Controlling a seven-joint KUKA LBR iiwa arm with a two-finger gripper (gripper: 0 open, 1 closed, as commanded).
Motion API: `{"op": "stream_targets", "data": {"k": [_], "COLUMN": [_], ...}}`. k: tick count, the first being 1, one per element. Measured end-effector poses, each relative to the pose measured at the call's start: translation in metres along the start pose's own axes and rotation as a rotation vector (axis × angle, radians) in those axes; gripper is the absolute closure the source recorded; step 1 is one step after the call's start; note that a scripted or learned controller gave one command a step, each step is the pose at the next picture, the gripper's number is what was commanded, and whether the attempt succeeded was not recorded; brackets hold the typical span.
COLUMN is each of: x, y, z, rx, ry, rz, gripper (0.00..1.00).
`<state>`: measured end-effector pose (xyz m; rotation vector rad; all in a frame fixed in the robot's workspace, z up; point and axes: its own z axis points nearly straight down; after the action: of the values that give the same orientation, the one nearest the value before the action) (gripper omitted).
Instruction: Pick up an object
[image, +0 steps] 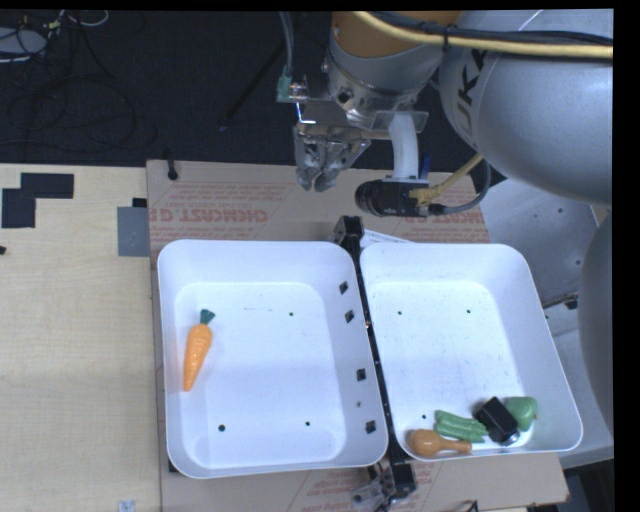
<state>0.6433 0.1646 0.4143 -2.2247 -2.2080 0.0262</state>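
An orange toy carrot (196, 351) with a green top lies at the left side of the left bin (255, 262). In the near right corner of the right bin (455, 258) sit a green pod-shaped toy (460, 426), a small black block (496, 420), a green leafy piece (521, 409) and an orange-brown pear-shaped toy (436, 443), bunched together. My gripper (322, 178) hangs high above the bench behind the left bin's far right corner, far from all of these. Its fingertips sit close together with nothing between them.
A black divider (362, 340) with clips runs between the two bins. Brown cardboard (230, 205) lies under and behind the bins. The big grey arm fills the upper right. Pale bench surface (70, 350) stretches to the left.
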Motion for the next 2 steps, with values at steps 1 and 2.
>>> {"op": "stream_targets", "data": {"k": [1,2], "x": [0.0734,0.0637], "y": [-0.0031,-0.0024], "z": [-0.1315,-0.1231], "rx": [-0.026,-0.011], "ry": [0.012,0.005], "rz": [-0.015,-0.008], "gripper": [1.00,1.00]}}
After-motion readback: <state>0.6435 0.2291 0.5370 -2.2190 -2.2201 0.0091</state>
